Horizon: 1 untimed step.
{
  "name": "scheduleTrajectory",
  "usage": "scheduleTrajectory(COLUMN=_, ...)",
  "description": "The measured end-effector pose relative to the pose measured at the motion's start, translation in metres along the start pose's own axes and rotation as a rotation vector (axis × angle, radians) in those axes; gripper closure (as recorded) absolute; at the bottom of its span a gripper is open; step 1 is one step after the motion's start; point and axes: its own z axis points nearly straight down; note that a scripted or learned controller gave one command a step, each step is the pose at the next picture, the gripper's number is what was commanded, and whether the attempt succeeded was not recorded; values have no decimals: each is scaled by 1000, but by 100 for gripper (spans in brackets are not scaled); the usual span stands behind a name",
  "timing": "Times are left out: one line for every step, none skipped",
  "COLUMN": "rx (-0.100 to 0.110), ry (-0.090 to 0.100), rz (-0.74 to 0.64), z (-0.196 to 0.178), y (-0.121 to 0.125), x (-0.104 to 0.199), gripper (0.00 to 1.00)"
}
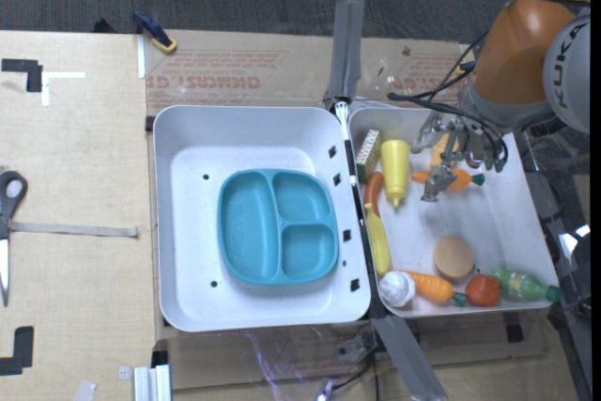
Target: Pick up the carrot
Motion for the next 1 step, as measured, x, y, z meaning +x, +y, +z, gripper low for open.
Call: scheduleTrajectory(rx=2, ry=-8, rz=-4, z=-12, y=1, x=-2, gripper=100)
